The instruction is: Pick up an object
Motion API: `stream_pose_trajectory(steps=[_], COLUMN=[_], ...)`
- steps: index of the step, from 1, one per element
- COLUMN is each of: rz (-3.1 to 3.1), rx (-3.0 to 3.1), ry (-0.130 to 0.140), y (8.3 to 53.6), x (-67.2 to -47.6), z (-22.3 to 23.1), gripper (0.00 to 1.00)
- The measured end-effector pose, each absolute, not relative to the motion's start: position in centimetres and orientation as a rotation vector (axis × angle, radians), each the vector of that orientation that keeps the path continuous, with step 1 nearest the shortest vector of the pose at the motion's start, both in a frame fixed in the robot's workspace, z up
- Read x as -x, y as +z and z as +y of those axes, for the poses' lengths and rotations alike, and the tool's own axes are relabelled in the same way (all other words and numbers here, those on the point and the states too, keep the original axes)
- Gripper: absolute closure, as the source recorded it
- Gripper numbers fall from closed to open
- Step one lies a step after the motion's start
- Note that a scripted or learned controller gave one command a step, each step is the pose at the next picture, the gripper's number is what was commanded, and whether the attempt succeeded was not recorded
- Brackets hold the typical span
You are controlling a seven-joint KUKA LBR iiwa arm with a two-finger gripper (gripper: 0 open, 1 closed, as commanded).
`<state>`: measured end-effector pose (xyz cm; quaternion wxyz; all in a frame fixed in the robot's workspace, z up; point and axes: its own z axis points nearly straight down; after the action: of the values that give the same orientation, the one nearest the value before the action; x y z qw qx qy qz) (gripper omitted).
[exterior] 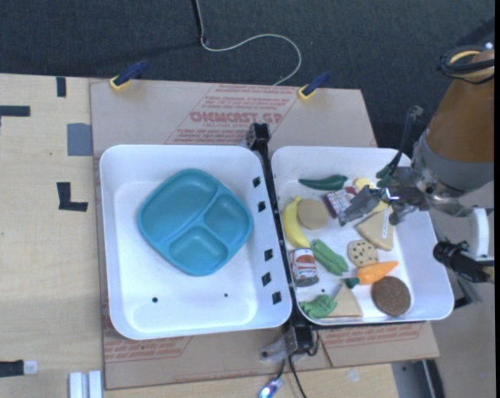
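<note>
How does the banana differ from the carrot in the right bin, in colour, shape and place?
The banana is yellow; the carrot is orange. The banana is curved and lies along the bin's left wall, near the divider; the carrot is straight and tapered, lying farther right, just above the round brown disc. Both are toy foods lying flat in the right bin.
</note>
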<state>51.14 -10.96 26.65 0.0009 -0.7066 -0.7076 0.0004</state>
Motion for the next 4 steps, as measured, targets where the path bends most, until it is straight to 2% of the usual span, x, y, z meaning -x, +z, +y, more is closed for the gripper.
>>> stream_pose_trajectory(steps=[1, 2, 3, 4], rz=[-2.223, -2.225, -2.222, -2.232], rx=[2.217, 2.210, 2.210, 2.213], ry=[0.002, 0.004, 0.007, -0.010], y=[27.6, 21.9, 19.9, 28.4], x=[-51.1, -54.7, -49.7, -48.4], z=[-10.9, -5.0, 0.6, 5.8], gripper=[1.00, 1.00, 1.00, 1.00])
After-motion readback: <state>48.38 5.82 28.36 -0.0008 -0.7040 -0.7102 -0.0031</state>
